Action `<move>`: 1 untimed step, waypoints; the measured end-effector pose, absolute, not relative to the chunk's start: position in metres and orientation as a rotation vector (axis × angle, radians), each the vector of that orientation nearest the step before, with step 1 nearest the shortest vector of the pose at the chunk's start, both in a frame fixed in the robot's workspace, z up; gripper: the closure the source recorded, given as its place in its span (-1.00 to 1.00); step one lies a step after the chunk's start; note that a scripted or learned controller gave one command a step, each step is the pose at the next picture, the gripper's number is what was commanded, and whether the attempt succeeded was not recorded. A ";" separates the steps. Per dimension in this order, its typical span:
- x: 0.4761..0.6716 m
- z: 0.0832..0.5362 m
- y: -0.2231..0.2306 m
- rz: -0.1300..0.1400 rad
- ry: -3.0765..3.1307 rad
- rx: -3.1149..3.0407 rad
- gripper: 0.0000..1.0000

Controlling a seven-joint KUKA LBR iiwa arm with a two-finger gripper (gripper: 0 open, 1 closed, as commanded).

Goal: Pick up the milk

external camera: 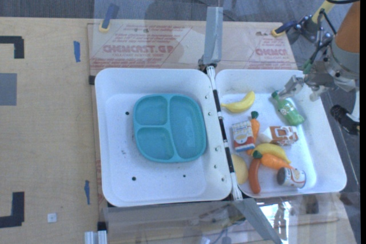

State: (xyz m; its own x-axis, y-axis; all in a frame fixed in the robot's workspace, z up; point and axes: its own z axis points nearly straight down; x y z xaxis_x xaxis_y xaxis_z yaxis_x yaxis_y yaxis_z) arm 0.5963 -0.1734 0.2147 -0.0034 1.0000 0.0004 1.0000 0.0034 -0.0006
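Gripper [302,84] hangs over the upper right part of the right bin [337,177], at about two o'clock from that bin's middle, and whether it is released or clenched cannot be told from this slanted view. Nothing shows in its hold. It sits just beside the top of a green bottle [288,110], which lies tilted toward five o'clock.

Two small cartons could answer to the milk. One milk carton [242,135] stands near the bin's middle, close to the divider, with a carrot [254,119] touching its upper right corner. A second, orange and white carton [281,135] lies on its side just to its three o'clock, and its label is too small to read. A banana [239,102] rests at twelve o'clock from them, and a can [293,176] at five o'clock. The left bin [108,123] holds a teal divided plate [169,127].

Judged from this, the approach step is in hand and no grasp is made yet. The next move likely calls for travel toward eight o'clock, away from the bottle, then a descent squarely over the carton. The crowding carrot and the yellow and orange pieces [270,156] just below may foul the closing.
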 end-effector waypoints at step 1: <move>0.529 0.116 -0.174 -0.012 -2.398 -2.048 -1.00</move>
